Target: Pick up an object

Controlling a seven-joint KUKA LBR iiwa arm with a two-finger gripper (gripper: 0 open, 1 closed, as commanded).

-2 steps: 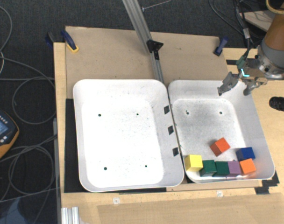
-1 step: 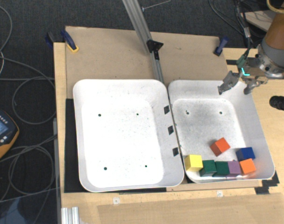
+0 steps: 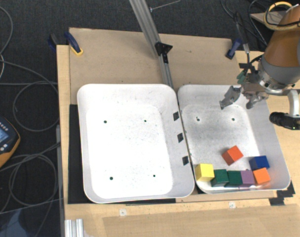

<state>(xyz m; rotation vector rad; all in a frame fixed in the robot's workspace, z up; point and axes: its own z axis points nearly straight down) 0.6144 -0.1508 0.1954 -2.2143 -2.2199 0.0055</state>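
Observation:
My gripper (image 3: 240, 99) hangs over the far part of the right bin (image 3: 211, 127), its two grey fingers spread apart and nothing between them. Well in front of it lies an orange-red block (image 3: 233, 154), tilted, alone on the bin floor. Along the bin's near edge sit several blocks in a row: a yellow block (image 3: 205, 171), two green blocks (image 3: 227, 177), a purple block (image 3: 247, 177), an orange block (image 3: 261, 175) and a blue block (image 3: 259, 162) behind it.
The left bin (image 3: 125, 142) lies beside the right one, with black clips along the shared edge. A slanted metal rail (image 3: 150, 28) runs from the top down to the bins' junction. Cables and a device lie at the left, off the bench.

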